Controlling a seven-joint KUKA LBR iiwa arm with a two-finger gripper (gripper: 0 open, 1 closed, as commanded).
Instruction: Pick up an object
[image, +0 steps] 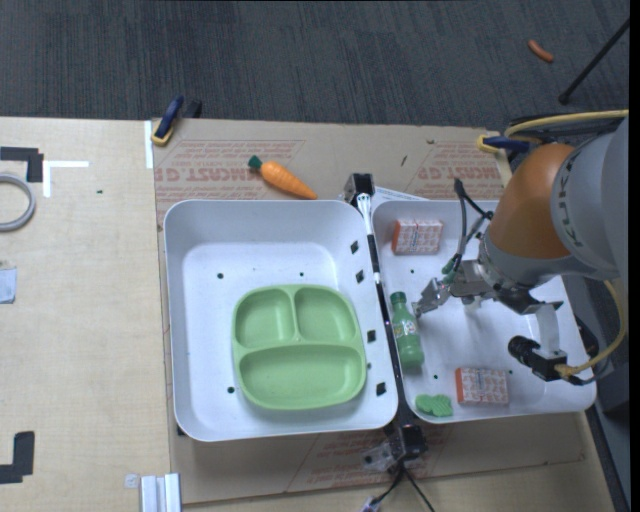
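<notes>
Writing first: the cardboard under the bins carries red print, upside down from this view and too faint to read for sure. The box (416, 236) at the top of the right bin (560, 400) and the packet (482, 385) near its bottom both show orange-and-white printed faces, but the lettering's too small to make out. The green bottle (406, 332) has a pale label band, unreadable.

Now the action: the gripper (432, 296) sits low in the right bin, approx mid-bin, pointing toward the divider btwn the two bins. Fingers look slightly apart, w/ nothing seen between them. The bottle lies on its side along the bin's left wall, cap end toward the top, just beside and a bit below-left of the fingertips; can't tell if they touch it. The box is above the gripper, near; the packet is below-right, further off. A small green piece (434, 405) lies at the bin's bottom edge.

Left bin (190, 300) holds a green divided plate (298, 346). A toy carrot (282, 177) rests on the cardboard above it.
</notes>
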